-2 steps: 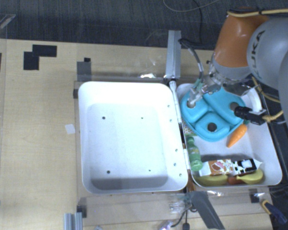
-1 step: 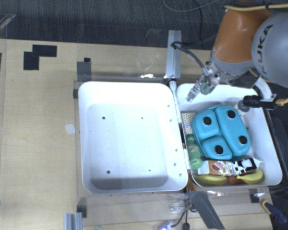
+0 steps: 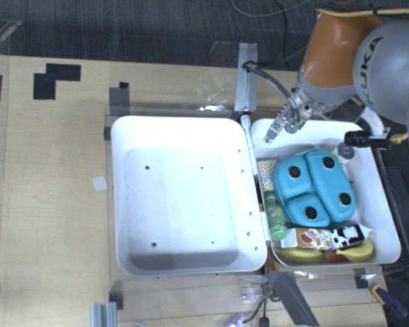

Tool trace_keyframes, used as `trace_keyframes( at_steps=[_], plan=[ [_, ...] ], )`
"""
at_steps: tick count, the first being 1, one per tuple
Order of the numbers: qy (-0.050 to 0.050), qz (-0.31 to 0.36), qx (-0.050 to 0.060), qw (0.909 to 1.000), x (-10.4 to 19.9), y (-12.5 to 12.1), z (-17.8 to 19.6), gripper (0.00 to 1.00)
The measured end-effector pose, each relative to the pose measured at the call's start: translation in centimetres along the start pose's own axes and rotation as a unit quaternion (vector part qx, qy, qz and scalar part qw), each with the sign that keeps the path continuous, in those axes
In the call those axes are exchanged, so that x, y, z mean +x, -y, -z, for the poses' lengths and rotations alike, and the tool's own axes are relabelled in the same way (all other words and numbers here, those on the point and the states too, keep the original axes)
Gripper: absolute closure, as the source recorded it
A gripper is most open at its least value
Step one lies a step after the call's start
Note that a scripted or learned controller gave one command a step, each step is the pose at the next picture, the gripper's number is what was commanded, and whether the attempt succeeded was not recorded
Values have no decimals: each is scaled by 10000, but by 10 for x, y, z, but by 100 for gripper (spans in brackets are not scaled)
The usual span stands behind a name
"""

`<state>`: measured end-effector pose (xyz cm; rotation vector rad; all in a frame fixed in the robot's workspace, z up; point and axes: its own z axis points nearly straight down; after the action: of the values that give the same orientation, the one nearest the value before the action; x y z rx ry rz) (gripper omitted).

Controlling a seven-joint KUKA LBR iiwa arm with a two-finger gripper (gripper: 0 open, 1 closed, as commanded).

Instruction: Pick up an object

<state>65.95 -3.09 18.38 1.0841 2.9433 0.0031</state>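
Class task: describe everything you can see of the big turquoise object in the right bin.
The turquoise tray looks like moulded plastic: four rounded lobes, each with a dark hole. It lies tilted across the middle of the right bin, over a patterned packet, beside a green bottle.

Observed: pale wooden bench (image 3: pixel 48 203) bearing two shallow white bins side by side, left bin (image 3: pixel 184 122) touching right bin (image 3: pixel 393 240) along a shared edge. Noted behind the seam: upright grey metal post (image 3: pixel 246 77). Recorded at far left of bench: black angular tape marks (image 3: pixel 54 79); nearer the left bin, a small white tag (image 3: pixel 99 182). Beyond the bench: dark carpet (image 3: pixel 123 5) with a thin looped cable (image 3: pixel 266 2).
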Motion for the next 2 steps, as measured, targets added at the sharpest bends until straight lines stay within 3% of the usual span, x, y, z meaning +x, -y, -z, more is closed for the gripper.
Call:
trace_keyframes(
  at_steps=[1, 2],
  plan=[
    [-6, -369, 10, 9993, -42, 65, -45, 100],
    [-1, 574, 0, 9984, -2, 37, 0, 100]
  ],
)
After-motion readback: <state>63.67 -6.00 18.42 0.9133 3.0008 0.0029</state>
